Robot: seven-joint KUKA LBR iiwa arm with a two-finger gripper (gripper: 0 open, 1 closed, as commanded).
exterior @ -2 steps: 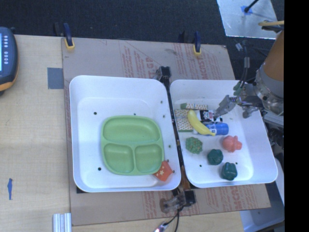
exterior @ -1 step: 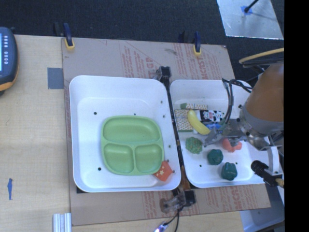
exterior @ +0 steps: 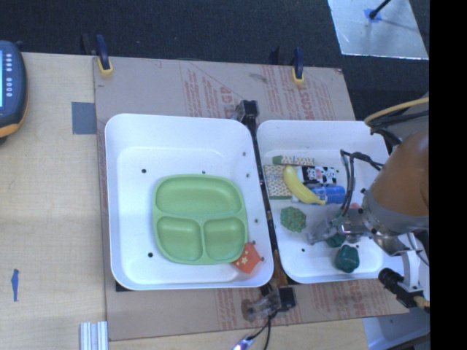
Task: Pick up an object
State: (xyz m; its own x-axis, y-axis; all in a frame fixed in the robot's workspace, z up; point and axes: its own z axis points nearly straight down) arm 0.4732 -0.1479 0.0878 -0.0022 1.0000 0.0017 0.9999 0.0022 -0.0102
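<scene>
While the end effector (exterior: 330,233) hangs low in the right bin (exterior: 292,268), finger state indiscernible, a dark green object (exterior: 347,258) lies just beside it; a banana (exterior: 298,185) lies nearby; the left bin (exterior: 117,195) holds a green divided tray (exterior: 198,219)

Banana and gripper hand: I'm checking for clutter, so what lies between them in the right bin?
In the camera view, a blue object lies just right of the banana, then bare white bin floor up to the hand.
</scene>
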